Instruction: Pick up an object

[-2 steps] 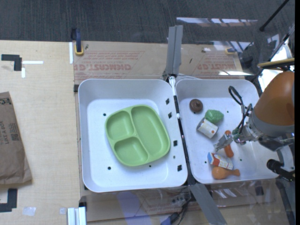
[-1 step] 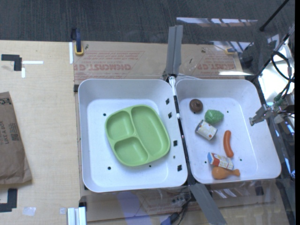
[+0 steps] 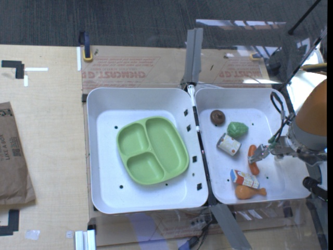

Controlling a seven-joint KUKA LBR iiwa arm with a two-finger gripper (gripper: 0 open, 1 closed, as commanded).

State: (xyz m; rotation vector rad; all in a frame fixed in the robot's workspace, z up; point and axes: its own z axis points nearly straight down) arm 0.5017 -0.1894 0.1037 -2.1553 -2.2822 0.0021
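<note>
In the right bin (image 3: 291, 189), nearest the camera, lie an orange drumstick-shaped toy (image 3: 248, 192) and a small red-and-white carton (image 3: 244, 178). Above them the gripper (image 3: 258, 154) is over an orange carrot-like piece (image 3: 253, 160); its state I cannot tell. Farther back: a white can (image 3: 228, 144), green lump (image 3: 238, 129), brown ball (image 3: 217, 117)

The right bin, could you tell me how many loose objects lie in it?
5: a brown ball at the back, a green lump, a white can, a carton, an orange piece. The gripper may hide more.
</note>
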